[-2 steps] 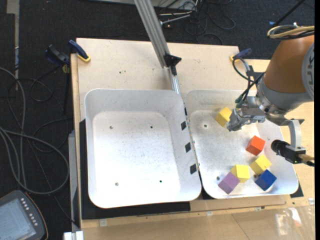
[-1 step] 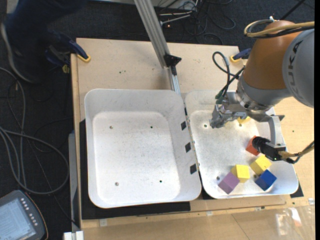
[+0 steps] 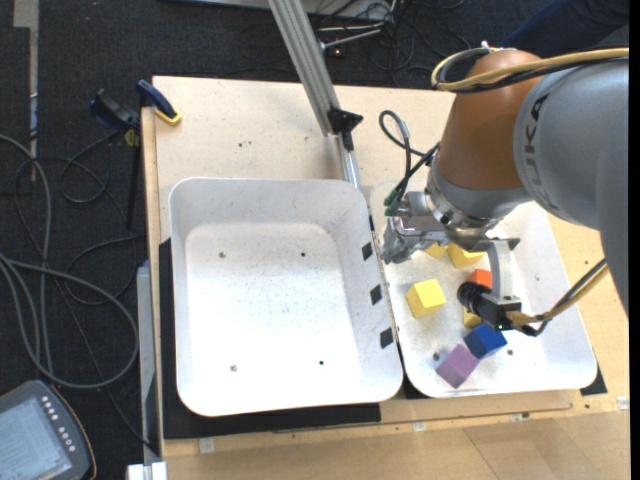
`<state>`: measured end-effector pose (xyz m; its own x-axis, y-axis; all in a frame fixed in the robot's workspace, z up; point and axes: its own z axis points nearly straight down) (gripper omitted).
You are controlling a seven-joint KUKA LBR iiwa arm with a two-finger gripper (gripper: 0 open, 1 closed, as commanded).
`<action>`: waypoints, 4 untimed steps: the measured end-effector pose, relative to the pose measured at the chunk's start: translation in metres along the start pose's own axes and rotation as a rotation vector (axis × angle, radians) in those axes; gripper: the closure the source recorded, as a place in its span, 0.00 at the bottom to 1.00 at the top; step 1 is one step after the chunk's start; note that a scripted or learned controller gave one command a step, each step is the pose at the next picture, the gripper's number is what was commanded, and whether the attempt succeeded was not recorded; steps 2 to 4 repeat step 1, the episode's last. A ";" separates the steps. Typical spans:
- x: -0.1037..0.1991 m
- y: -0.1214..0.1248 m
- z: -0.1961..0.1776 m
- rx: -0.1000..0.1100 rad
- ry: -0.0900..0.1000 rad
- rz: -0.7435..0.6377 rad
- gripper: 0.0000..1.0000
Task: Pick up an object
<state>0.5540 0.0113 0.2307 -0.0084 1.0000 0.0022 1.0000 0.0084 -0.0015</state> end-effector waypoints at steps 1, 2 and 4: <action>0.044 0.000 -0.002 -0.001 -0.001 0.001 1.00; 0.044 0.000 -0.002 -0.001 -0.001 0.001 1.00; 0.044 0.000 -0.002 -0.001 -0.001 0.001 1.00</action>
